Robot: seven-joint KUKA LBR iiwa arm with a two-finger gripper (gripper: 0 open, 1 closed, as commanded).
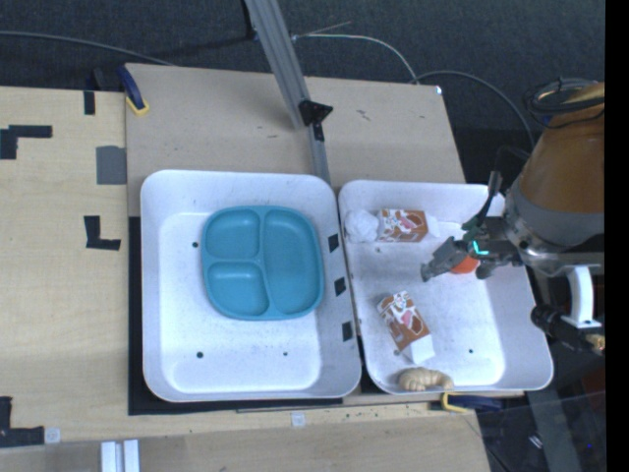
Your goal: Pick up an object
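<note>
In the right bin [511, 362] lie a brown-and-white snack packet [401, 225] near the far wall, with a crumpled white wrapper [361, 226] at its left end. A second brown-and-white packet [404, 324] lies in the middle, and a beige pastry-like piece [423, 379] rests against the near wall. My gripper [444, 260] hangs low over the bin's right half, pointing left. It is right of the far packet and above-right of the middle one. A small orange-red thing [461, 266] shows just behind the gripper's tip, partly hidden by it.
The left bin [167, 352] holds a blue divided plate [262, 262]. A grey metal pole [280, 52] slants down from the top to the bins' shared far corner. Cables run across the dark floor beyond the bench. The arm's orange-banded body [565, 180] stands over the right bin's right rim.
</note>
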